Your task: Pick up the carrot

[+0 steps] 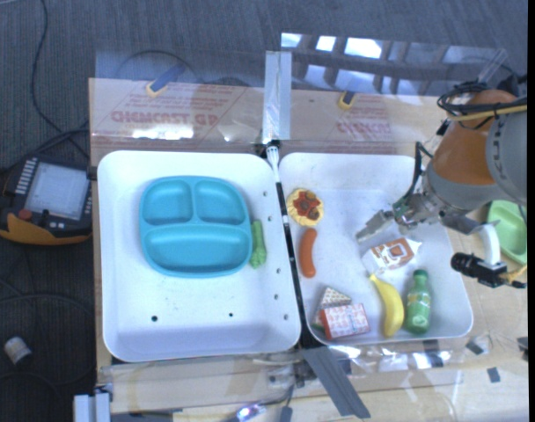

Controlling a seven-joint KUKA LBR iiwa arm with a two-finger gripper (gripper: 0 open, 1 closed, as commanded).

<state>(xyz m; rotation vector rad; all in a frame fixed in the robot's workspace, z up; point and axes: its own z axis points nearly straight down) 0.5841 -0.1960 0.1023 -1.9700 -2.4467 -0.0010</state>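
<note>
The carrot (308,251) is a short orange-red stick lying lengthwise near the left wall of the right bin (355,170), just below a small round toy pizza (304,206). My gripper (379,224) hovers in the middle of the right bin, a hand's width to the right of the carrot and slightly farther back. It sits right above a small white carton (392,253). Nothing shows in its grasp, and the carrot lies untouched on the bin floor.
The right bin also holds a banana (389,304), a green bottle (417,301), a sandwich wedge (334,296) and a red box (345,321). In the left bin (118,323) are a blue divided plate (195,225) and a green vegetable (259,243).
</note>
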